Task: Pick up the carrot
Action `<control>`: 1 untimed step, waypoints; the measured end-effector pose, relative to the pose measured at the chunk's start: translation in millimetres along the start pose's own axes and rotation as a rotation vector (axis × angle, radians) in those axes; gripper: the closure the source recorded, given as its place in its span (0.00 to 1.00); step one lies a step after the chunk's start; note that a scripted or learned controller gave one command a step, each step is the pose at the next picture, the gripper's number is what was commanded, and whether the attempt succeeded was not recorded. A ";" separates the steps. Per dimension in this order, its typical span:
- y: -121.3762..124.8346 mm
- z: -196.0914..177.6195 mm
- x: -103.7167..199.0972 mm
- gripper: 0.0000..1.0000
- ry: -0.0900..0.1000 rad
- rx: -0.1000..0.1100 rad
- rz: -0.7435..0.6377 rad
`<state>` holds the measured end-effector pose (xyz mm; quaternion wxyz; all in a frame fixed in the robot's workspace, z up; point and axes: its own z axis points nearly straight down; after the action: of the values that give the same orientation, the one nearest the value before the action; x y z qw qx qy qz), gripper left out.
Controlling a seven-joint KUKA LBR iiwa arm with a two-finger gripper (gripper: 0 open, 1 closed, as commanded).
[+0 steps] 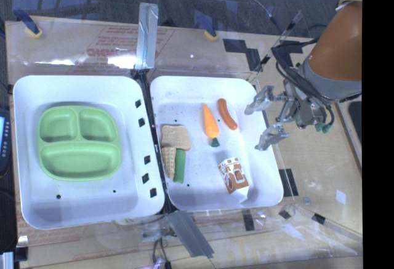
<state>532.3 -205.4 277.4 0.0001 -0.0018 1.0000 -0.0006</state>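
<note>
Jaws spread apart, nothing between them. Gripper (pixel 263 123) hangs over the right bin's (pixel 258 191) 3 o'clock rim. Carrot (pixel 210 124) lies in that bin near centre, tip toward 12, green end toward 6. Sausage (pixel 227 114) just beside it at 2 o'clock. Bread slice (pixel 175 136) and cucumber (pixel 180 165) at 8, carton (pixel 234 176) at 5. Left bin (pixel 24 188) holds a green tray (pixel 79 143).

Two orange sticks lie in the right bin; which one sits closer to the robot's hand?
The sausage, the plain reddish-orange one, lies closer to the hand. The carrot beside it has a green tip and sits farther away.
</note>
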 end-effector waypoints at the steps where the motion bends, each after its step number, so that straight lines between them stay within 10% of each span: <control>1: 0.0 160.9 -56.0 0.00 -0.008 0.001 0.008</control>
<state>588.4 -205.3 116.5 0.0042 0.0023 1.0000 -0.0011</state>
